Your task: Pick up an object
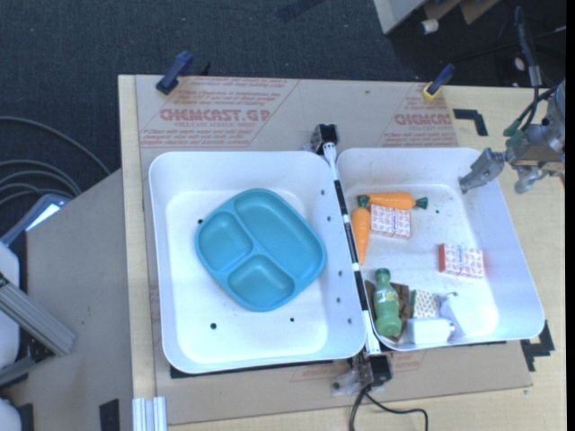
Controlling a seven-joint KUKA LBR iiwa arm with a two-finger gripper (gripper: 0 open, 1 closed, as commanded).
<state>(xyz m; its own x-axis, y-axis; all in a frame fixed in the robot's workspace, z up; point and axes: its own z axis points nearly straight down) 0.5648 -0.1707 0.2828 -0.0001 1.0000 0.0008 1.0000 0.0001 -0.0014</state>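
Grey metal pincer is hanging over the right bin's upper right corner, its 2 fingers spread apart with nothing between them. One finger is pointing down-left toward the bin floor; the other sits nearer the wrist.

Nothing is being held, so the pick seems to be at the approach stage, no target committed.

Candidates in the right bin, working outward:
- red-and-white packet, lying alone on bare floor, nearest the pincer
- second red-and-white packet, touching a carrot above it
- another carrot lying along the divider
- green bottle crowded with a white object and a small wrapper in the lower corner

Left bin is holding a blue 3-compartment plate, well apart from the arm.

Judgement: the lone packet looks the easiest take. Next move is calling for a shift down-left, then a descent with fingers straddling it; flat packet, so a low grip is needed.
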